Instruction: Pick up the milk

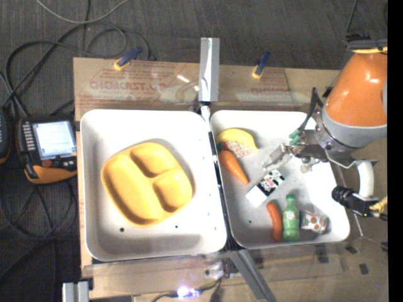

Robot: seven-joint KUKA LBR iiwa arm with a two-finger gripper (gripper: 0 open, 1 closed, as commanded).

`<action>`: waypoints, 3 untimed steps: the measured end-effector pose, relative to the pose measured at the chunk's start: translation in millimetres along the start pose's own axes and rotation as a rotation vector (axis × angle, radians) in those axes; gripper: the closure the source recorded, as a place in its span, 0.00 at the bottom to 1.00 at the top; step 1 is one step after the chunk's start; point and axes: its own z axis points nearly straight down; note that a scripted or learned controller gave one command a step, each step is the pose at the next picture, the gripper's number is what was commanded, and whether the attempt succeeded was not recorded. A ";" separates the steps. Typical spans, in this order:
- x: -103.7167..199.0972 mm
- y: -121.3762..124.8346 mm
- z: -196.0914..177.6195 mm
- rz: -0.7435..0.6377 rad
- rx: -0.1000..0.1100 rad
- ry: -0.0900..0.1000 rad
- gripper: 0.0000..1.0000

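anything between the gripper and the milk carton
Nothing: in the camera view the gripper sits just above the milk carton, with bare bin floor between.

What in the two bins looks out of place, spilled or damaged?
Nothing looks spilled or broken. The milk carton lies on its side, askew, in the right bin, as do the green bottle and the carrot. The yellow tray sits flat in the left bin.

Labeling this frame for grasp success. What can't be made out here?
- Gripper: too small and blurred in the camera view to tell its finger state, or whether it touches the milk carton.
- Small item in the right bin corner: too small to identify.
- Arm: cut off by the right edge.
- Handheld screen: contents unreadable.
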 end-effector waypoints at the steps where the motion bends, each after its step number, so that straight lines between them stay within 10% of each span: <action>1: -44.7 20.4 135.5 0.175 -0.001 0.002 0.00; 2: -64.9 15.7 163.9 0.165 -0.014 0.003 0.00; 3: -65.4 16.9 156.6 0.165 -0.015 0.002 1.00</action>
